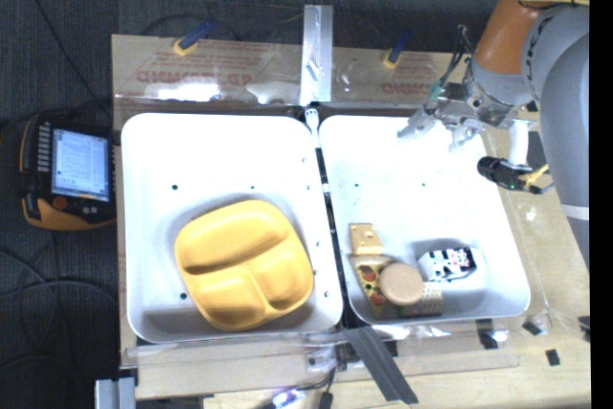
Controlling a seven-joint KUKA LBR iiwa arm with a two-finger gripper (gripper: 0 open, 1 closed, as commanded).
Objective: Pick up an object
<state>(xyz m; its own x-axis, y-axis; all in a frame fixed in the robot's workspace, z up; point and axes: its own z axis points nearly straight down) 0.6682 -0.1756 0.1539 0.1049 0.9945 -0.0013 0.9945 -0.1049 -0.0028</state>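
Two shallow white bins sit side by side on the surface (129, 62), sharing a dark centre divider.

Nearest the camera, the left bin (153, 168) holds a yellow compartment tray (244, 263), lying flat and turned at a slant, low in the bin and toward its right half. It has three recesses.

Right bin (402, 196), near edge: a cluster of three items. A tan round disc (401, 283) rests on top of a flat printed card or booklet (369, 275) that runs up toward a small tan block-like top end beside the divider. Just right of the disc, apart from it by a narrow gap, lies a small black-and-white object (448, 263), tilted; details too small to identify.

Farther back, right bin's far right corner: the arm (565, 101) comes in from the right, grey body with orange band (512, 24) above the wrist. Wrist angled down and leftward over the bin's back rim. The pincer (436, 124) hangs above the bin's far right area, well apart from the cluster of items. Finger spacing: cannot tell at this resolution. Nothing visible between the fingers.

Beyond the bins: clear plastic sheeting (220, 77) clipped along the back board. Off the surface to the left, a handheld pendant (72, 172) with lit screen lies on dark carpet.
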